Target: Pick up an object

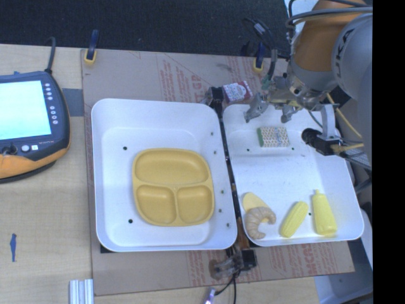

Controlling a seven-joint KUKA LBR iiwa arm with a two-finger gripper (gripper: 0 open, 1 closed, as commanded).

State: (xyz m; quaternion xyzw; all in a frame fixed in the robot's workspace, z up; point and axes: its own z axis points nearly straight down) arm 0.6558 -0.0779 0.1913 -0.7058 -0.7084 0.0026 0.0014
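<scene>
Camera view: pincer (271, 110) spread wide at right bin's (354, 189) far edge, above sponge (273, 136); descending off-centre could nudge it aside.

We are seeing two bins, the left bin (107, 170) and the right bin (342, 170), looking like smooth white plastic with a soft sheen. The yellow divided tray (172, 186) is looking like matt plastic. A brown cardboard sheet (158, 75) is lying matt over the pale wood-look bench (38, 233). The arm's orange band (319, 40) is shining glossy.
</scene>
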